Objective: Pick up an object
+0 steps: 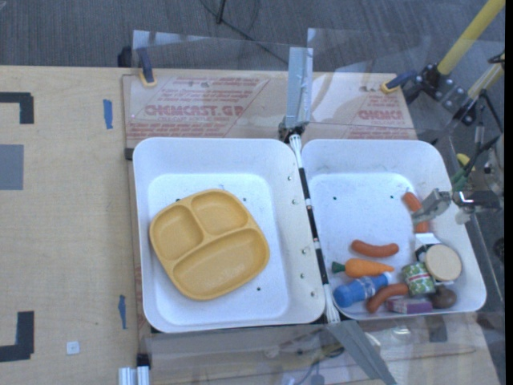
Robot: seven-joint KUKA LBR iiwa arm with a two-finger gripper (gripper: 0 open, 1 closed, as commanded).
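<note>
Whether the jaws are standing apart or together cannot be told, for the gripper (437, 202) is showing as a small grey shape reaching over the right rim of the right bin (365, 160), just beside an orange piece (411, 201) lying under its tip; nothing is visibly sitting between them; the left bin (160, 167) is holding a yellow divided tray (209, 243), lying slightly turned in the bin's middle, its three compartments bare; the right bin is carrying a cluster of small things crowding its near right corner, well apart from the tray; among them a round cream-faced disc (443, 263) is lying near the right wall; an orange sausage (374, 249) is lying across the bin floor, with a toy carrot (365, 268) just below it; a blue bottle (358, 289) is lying beside the divider, touching a reddish sausage (386, 296); a green-patterned can (418, 279) is sitting between the disc and the sausages; a purple piece (411, 305) is resting along the near wall
</note>
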